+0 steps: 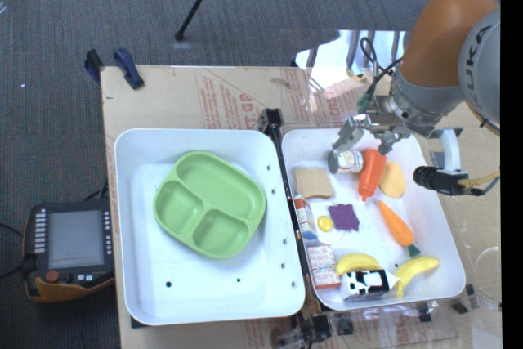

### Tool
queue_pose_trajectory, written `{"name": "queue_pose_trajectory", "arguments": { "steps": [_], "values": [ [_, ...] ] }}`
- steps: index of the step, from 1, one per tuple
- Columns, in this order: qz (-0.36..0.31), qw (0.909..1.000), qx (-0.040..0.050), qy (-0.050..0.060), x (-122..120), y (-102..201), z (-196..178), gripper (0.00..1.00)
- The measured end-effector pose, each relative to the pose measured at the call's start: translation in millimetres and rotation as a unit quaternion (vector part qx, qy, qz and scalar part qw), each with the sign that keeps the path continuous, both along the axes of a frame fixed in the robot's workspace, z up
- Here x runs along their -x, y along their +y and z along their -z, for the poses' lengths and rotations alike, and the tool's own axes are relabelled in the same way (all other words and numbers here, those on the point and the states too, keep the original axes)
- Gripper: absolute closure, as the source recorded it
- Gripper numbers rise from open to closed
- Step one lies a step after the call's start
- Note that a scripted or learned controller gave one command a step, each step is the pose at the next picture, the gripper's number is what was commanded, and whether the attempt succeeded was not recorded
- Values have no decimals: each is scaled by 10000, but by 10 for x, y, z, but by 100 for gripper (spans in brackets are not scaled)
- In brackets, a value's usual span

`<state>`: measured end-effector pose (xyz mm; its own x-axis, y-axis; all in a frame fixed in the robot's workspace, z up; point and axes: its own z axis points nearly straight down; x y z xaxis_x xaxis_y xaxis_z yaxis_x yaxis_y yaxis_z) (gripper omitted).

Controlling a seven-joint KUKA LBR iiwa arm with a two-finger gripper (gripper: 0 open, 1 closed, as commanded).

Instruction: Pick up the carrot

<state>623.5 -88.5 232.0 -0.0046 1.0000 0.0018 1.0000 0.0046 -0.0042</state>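
Now, the tapered orange toy carrot with its green stub (397, 225) lies at a slant in the right white plastic bin (452, 243), between a purple square block (344, 217) and the bin's right wall, its green end just above a yellow banana (415, 270). Above it sit a pale yellow rounded piece (393, 180) and an upright orange-red bottle (371, 173). At that bottle's top hangs the end effector (369, 133), fingers spread wide, nothing between them, well apart from the carrot. Toast-coloured bread slice (314, 182) lies to the left. Across the divider, the left white bin (135, 257) carries a green compartment plate (210, 204) on the tabletop (188, 98).
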Motion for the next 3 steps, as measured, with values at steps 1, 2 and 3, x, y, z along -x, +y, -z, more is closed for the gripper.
{"name": "queue_pose_trajectory", "arguments": {
  "steps": [1,2,3],
  "values": [
    [-1854,9827,-5,-3,-111,-347,385,0],
    [-1915,9815,-16,21,719,-870,1459,0],
    [-1895,9819,-16,-11,693,-868,1342,100]
  ]
}}
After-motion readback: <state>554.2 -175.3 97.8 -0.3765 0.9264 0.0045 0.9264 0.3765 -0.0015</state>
